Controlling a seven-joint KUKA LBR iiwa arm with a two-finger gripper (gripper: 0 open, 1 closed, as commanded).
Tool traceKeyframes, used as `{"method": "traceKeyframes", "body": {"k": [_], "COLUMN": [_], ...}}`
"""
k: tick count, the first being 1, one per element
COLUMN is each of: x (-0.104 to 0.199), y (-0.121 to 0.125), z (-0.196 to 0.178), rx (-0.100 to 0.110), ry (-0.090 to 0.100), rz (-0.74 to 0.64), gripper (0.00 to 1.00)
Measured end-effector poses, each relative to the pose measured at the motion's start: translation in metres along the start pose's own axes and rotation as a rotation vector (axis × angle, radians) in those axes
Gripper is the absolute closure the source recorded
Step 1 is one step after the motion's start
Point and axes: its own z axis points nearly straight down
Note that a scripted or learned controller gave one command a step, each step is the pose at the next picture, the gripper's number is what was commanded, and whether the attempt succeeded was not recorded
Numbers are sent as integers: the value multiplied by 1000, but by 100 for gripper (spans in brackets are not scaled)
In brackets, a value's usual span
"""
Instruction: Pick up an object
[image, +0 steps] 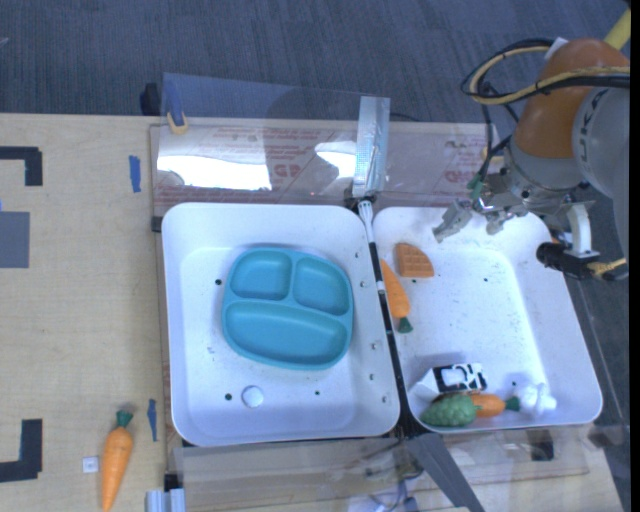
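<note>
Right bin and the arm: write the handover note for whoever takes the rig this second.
Claw: hanging above the right bin's far edge, nothing between its fingers.
Right bin: orange wedge and a carrot by the divider; along the near edge a black-and-white block, green lumpy toy, another carrot and a small white piece.
Left bin: blue divided plate.
Bench: one carrot lying outside the bins.
Done: nothing picked.
Left: choose an object, descend, grasp, lift.
</note>
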Motion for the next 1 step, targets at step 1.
{"method": "traceKeyframes", "body": {"k": [1], "x": [-80], "y": [-14], "z": [-18], "rx": [3], "ry": [-3], "rz": [3], "gripper": [0]}}
